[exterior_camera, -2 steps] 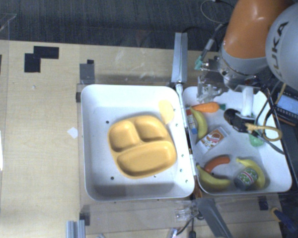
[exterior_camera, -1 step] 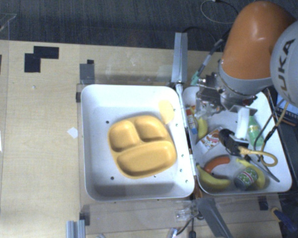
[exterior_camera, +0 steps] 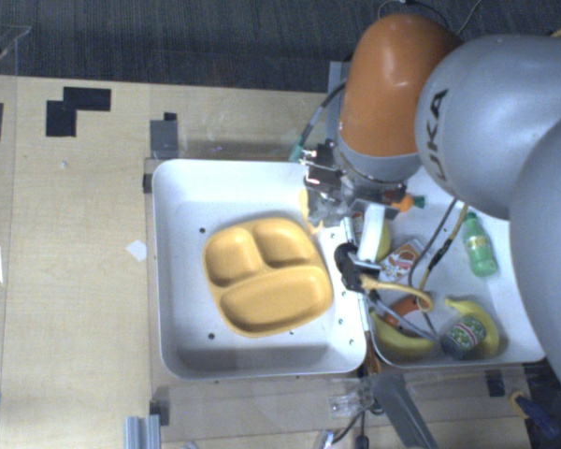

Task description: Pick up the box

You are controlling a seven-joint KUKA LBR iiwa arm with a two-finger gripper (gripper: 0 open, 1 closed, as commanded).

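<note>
Divided tray (exterior_camera: 266,276) lay in the left bin (exterior_camera: 168,251). Bottle (exterior_camera: 478,249), can (exterior_camera: 461,333) and banana (exterior_camera: 404,337) lay in the adjoining right bin (exterior_camera: 501,293), bottle behind can.

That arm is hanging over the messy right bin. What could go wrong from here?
1. The banana, green bottle and can lie crowded in the right bin, so the claw may nudge or grab the wrong thing.
2. The claw sits close to the wall between the bins and could bump it.
</note>
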